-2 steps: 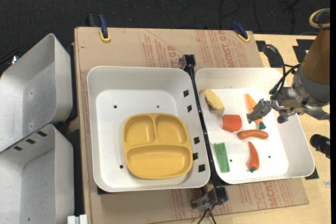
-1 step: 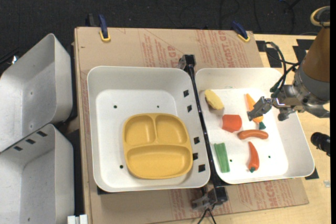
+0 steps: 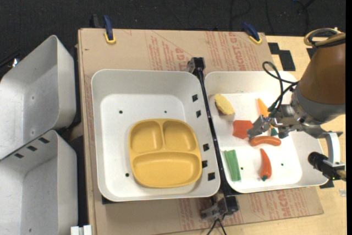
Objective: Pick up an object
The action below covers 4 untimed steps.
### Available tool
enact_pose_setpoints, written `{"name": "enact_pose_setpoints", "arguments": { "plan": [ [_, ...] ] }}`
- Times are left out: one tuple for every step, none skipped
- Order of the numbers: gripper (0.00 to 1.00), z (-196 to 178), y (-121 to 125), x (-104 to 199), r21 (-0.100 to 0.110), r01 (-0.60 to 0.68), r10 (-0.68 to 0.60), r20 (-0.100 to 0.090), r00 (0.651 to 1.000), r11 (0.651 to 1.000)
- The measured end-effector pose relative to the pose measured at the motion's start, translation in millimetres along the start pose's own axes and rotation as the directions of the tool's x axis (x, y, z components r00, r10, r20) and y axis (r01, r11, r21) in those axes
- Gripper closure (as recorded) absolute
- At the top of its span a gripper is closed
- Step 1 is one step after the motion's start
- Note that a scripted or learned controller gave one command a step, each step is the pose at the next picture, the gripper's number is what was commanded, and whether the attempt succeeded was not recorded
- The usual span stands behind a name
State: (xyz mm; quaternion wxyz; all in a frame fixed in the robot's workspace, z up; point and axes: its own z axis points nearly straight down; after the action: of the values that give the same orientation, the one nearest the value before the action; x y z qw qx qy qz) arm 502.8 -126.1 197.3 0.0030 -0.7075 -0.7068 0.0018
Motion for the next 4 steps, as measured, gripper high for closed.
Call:
{"name": "enact_pose_setpoints", "arguments": {
  "plan": [
    [0.00,45.1,-6.2,-0.1,-0.001,-0.001,0.001,0.000,1.000,1.000],
    [0.00,98.0,-6.1,0.5,-0.005,0.000,0.000,0.001,1.000,1.000],
    [1.00,85.5,-5.6,0.3,-0.007,-0.002,0.002,0.001,1.000,1.000],
    [1.00,22.4,-3.7,2.9,-0.013,0.004,-0.004,0.003,1.000,1.000]
  ]
}}
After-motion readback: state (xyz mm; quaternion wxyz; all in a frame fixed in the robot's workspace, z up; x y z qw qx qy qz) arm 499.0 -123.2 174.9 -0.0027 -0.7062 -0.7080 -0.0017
